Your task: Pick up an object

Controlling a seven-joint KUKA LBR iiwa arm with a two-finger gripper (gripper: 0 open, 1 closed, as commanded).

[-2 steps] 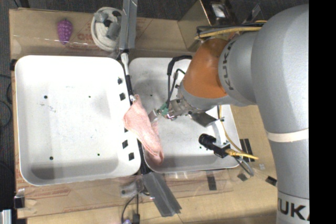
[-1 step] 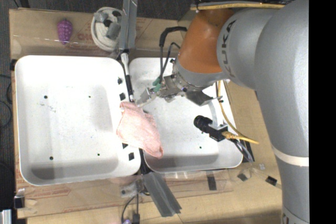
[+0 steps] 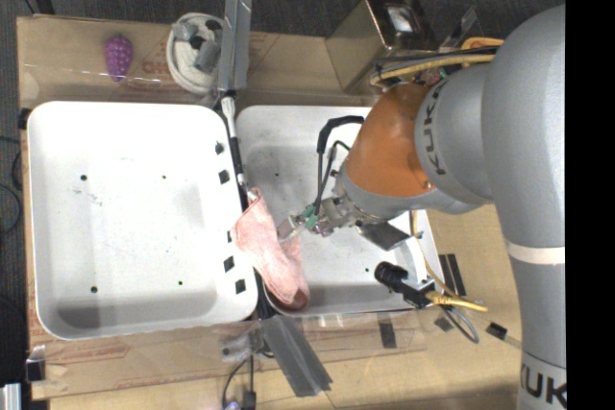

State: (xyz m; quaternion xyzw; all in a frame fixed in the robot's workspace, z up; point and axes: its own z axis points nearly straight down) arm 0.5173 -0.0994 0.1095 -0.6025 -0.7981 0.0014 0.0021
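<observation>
A floppy pink object (image 3: pixel 267 253) lies against the left wall of the right bin (image 3: pixel 288 134), next to the divider between the bins. A dark red edge (image 3: pixel 294 301) peeks out from under its lower end. My gripper (image 3: pixel 302 224) reaches down into the right bin from the right, and its tip sits right at the pink object's upper right edge. The wrist and the orange band (image 3: pixel 384 154) hang over the middle of that bin and hide part of its floor.
The left bin (image 3: pixel 125 216) sits beside the right one. On the bench behind the bins are a small purple object (image 3: pixel 118 55), a white round holder (image 3: pixel 195 51) and a brown box (image 3: pixel 382 32). A grey bar (image 3: pixel 233 38) stands over the divider.
</observation>
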